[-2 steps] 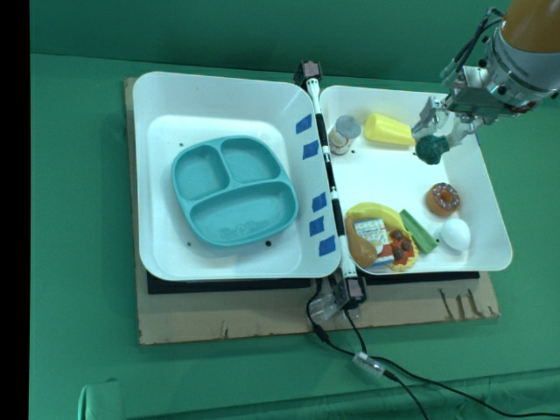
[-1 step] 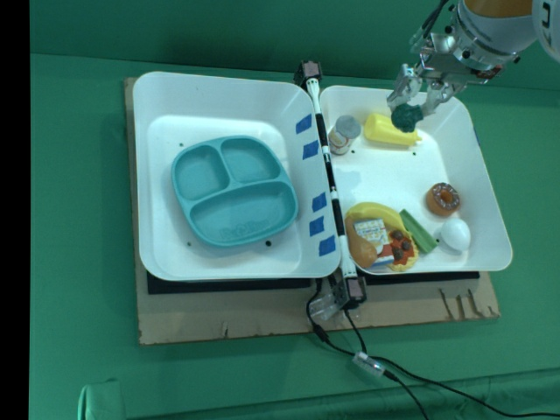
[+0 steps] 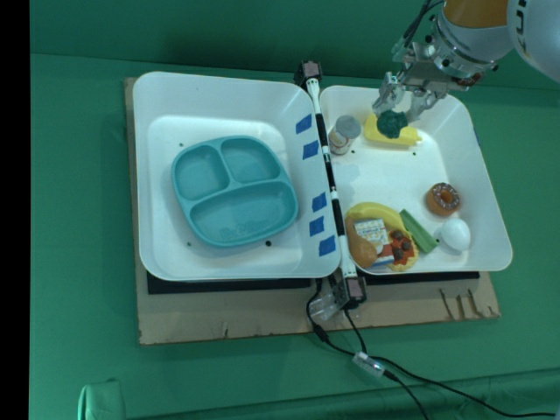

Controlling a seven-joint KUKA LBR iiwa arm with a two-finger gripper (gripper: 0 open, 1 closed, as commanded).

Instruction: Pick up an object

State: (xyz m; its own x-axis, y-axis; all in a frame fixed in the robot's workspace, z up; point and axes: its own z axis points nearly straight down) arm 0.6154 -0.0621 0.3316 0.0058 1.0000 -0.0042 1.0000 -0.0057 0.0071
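Observation:
My gripper [image 3: 401, 108] hangs over the far part of the right bin [image 3: 477, 160], fingers spread apart, so it is open. Just under the fingertips a dark green broccoli piece [image 3: 391, 124] rests on a yellow corn-like item [image 3: 404, 136]; nothing is clamped between the fingers. Left of them stands a small grey-capped jar [image 3: 345, 133]. Nearer the front lie a glazed donut [image 3: 443, 199], a white egg [image 3: 454, 234], a green strip [image 3: 418, 231] and a yellow plate of toy food [image 3: 380, 237].
The left bin [image 3: 157, 103] holds a teal divided plate [image 3: 234, 192]. A divider with blue tape tabs [image 3: 317, 182] separates the bins. Cables [image 3: 367, 366] trail off the bench front.

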